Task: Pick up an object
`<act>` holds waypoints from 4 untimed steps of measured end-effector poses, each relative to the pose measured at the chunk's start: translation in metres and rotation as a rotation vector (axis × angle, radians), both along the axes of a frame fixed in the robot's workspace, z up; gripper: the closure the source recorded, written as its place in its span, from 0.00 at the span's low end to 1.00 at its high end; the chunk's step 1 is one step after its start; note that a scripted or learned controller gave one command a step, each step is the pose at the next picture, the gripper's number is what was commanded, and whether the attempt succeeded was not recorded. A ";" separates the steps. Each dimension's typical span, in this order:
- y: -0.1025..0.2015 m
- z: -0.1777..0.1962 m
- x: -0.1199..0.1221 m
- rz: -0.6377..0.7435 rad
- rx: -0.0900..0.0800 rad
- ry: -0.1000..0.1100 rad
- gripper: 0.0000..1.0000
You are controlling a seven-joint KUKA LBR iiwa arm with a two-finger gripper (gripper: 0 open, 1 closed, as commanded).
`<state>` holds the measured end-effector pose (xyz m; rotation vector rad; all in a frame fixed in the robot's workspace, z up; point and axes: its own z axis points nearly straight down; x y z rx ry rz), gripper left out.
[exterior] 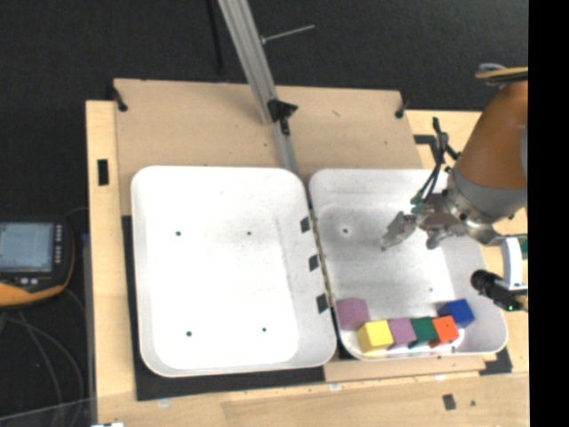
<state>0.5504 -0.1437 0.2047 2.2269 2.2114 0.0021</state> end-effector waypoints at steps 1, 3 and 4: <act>0.030 0.003 0.043 0.013 0.000 -0.001 0.00; -0.056 0.125 0.094 0.012 -0.004 -0.008 0.00; -0.055 0.119 0.092 0.016 -0.001 0.002 0.00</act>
